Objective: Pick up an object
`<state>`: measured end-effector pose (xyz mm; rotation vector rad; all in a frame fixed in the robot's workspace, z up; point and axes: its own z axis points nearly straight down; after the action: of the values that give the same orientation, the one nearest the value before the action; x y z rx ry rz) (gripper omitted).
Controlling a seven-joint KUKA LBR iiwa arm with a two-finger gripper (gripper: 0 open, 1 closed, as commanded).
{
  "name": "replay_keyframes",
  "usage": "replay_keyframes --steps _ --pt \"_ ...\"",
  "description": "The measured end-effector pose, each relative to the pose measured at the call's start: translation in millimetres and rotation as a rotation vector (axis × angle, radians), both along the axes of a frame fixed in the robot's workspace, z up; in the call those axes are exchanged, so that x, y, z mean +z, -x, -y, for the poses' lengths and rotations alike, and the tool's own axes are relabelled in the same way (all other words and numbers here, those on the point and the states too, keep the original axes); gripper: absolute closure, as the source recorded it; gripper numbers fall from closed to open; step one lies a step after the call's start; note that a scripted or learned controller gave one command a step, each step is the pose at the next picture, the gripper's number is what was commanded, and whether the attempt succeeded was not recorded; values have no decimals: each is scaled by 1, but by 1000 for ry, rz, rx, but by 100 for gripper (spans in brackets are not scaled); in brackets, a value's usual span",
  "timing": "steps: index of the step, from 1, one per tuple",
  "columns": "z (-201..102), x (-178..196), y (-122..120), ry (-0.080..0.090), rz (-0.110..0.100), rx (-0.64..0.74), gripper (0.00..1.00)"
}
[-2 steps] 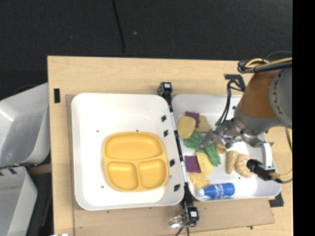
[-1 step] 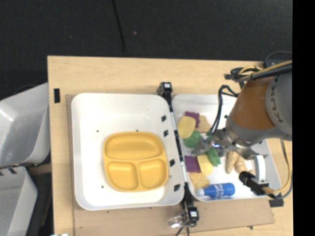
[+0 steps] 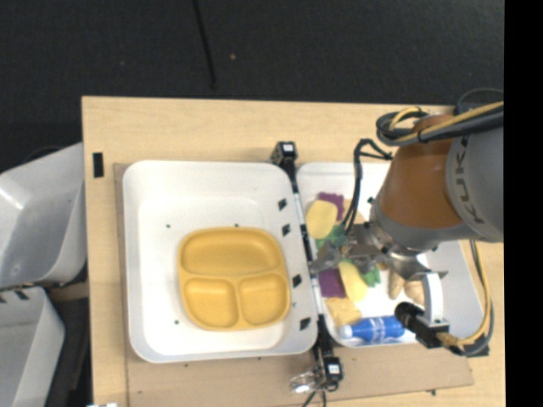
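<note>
Reaching into right bin (image 3: 475, 265), gripper (image 3: 349, 259) hanging over clutter near its left wall. Finger state: cannot tell. Singling out yellow piece (image 3: 321, 217), avoiding blue bottle (image 3: 374, 330) at front edge.

Mixed small objects (image 3: 339, 287) piled in right bin (image 3: 475, 265).

Only readable bit: dark letters "KU" on the grey arm (image 3: 479, 172) at the right edge, just past the orange band (start of the maker's name, rest cut off by the frame). Label on the blue bottle (image 3: 373, 329) in the right bin (image 3: 472, 265) too blurry to read.
</note>
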<state>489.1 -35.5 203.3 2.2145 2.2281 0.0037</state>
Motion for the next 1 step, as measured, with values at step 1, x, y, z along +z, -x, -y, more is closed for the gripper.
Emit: replay_keyframes --steps 1 --pt "4 8 -2 1 1 -8 100"
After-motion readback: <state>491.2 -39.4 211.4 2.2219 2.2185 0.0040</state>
